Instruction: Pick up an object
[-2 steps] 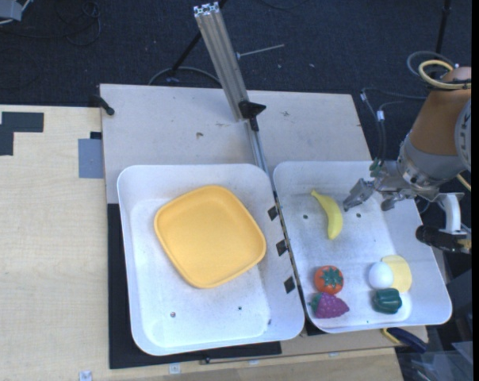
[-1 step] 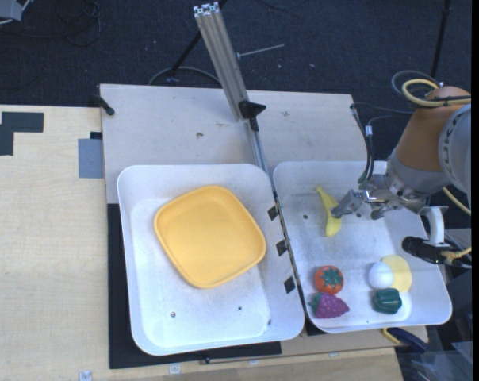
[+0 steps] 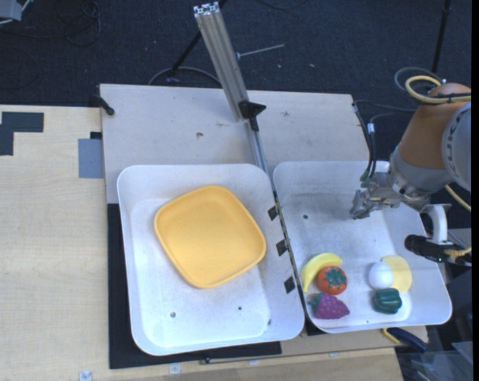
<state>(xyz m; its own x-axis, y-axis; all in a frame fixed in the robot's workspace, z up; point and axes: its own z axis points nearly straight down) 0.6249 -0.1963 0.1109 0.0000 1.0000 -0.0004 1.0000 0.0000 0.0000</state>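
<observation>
Currently, I log the bench from left to right as follows.

Left bin (image 3: 136, 292): one yellow plate (image 3: 209, 235), lying flat, slightly turned, taking up the upper middle of the floor. Nothing else in it that I can make out.

Right bin (image 3: 327, 189): contents bunched along the near edge. A banana (image 3: 319, 264) at the left of the group, a tomato (image 3: 331, 280) touching it, purple grapes (image 3: 330, 306) just below the tomato. Further right, a white egg (image 3: 380, 275) against a pale yellow piece (image 3: 398, 270) I cannot name, and a green pepper (image 3: 387, 300) just below them. The far half of this bin is bare.

Gripper (image 3: 364, 207): over the bare far part of the right bin, well apart from every item, nothing between its tips. From this angle I cannot tell how wide it stands.

Step in hand, as I judge it: the approach, with no item chosen yet. I would pick the green pepper or the egg, since they sit nearer the gripper's side. I would come straight down over the chosen piece, centred, and keep off the bin wall. The tomato cluster is packed tight, so a grab there risks nudging neighbours.
</observation>
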